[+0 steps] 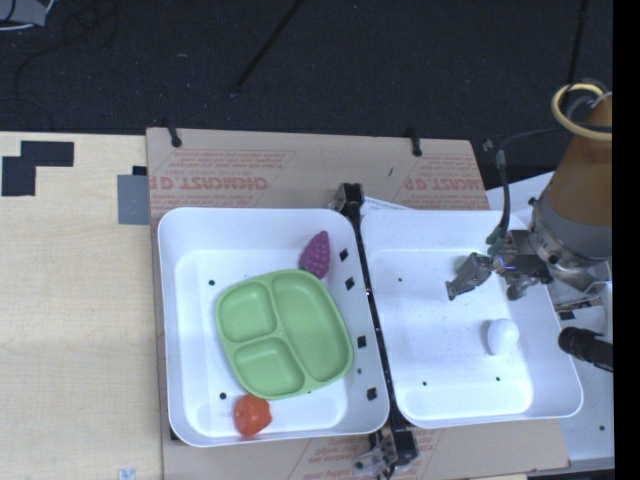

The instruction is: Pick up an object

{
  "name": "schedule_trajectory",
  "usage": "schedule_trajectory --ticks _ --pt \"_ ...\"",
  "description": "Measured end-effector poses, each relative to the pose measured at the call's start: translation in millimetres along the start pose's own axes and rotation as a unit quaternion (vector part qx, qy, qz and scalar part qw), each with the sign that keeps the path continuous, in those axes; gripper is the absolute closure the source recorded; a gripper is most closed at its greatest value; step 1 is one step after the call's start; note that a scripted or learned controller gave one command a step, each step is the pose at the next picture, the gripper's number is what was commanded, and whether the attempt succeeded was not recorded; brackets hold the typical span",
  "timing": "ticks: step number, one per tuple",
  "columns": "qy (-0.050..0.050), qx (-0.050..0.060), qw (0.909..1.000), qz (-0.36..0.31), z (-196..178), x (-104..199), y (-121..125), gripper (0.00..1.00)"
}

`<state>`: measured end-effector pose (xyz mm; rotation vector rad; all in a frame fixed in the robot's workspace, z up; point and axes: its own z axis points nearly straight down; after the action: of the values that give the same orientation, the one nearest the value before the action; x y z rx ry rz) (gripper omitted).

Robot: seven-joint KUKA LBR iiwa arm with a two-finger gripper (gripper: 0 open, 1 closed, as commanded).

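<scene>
From my remote station, I see the arm (585, 183) reaching in at the right of the frame, its gripper (492, 274) hanging over the upper right part of the right bin (420, 388), fingers spread apart with nothing between them. The nearest candidate for the pick is a small white rounded object (501, 336) resting on the floor of that same bin, just below the gripper in the frame and a touch to its right, near but apart from it. It looks roughly egg-shaped, pale against the white bin, with no long axis I can read clearly, so I judge that finger orientation matters little here and that the move turns mainly on shifting toward the lower edge of the frame before descending. The left bin (185, 268) holds the other things, all well apart from the gripper across the central divider: a green three-compartment plate (285, 333) in the middle, a purple bunch of toy grapes (316, 254) just beside the plate's upper right edge, and a red-orange toy fruit (251, 415) just below the plate's lower left edge. Nothing has been lifted yet; the pick, as I judge it, is at the approach stage, and the white object's faint contrast with the bin floor could make a clean close on it tricky.
</scene>
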<state>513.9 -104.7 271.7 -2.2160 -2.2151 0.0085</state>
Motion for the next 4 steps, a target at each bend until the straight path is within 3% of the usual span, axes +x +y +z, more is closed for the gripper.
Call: schedule_trajectory --ticks 1,4 --pt "-0.001 -0.003 1.0 0.0 -2.6 -0.3 1.1 0.0" --pt "0.0 -0.001 1.0 0.0 156.3 4.3 9.4 0.0"
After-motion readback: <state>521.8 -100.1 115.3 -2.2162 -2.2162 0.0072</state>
